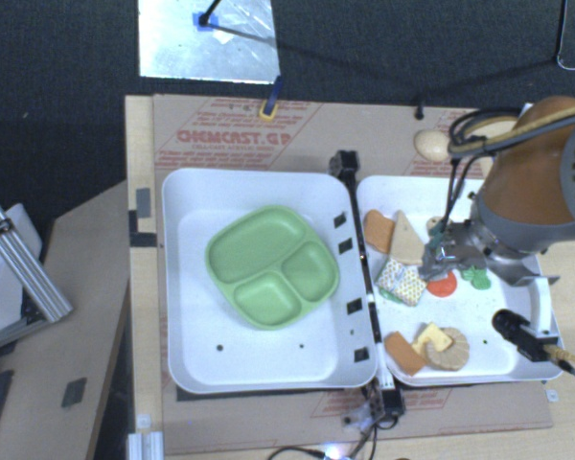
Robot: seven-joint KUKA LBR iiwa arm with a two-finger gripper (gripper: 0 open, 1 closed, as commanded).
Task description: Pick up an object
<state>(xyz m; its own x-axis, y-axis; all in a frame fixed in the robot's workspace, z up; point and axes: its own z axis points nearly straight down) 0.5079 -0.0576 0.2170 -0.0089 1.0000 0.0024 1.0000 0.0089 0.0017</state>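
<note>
The tool [439, 255] hangs low over the middle of the right bin [532, 367], just above a small block with a yellow and white checked pattern [402, 281]; whether its jaws are parted or closed cannot be told, since the grey wrist and the orange band [532, 175] hide much of it. A red round piece [443, 286] and a green piece [476, 278] lie just beside it, partly covered. Toward the far side of the bin lie an orange piece [378, 229] and a pale wedge [405, 236], touching. Near the front edge sit a brown piece [403, 352], a yellow piece [431, 336] and a round biscuit-like piece [448, 351]. The left bin [196, 348] holds a green divided plate [272, 265]. The cardboard sheet [364, 127] on the desk reads "CHEMCAST GP" in red; its smaller print is illegible.
</note>
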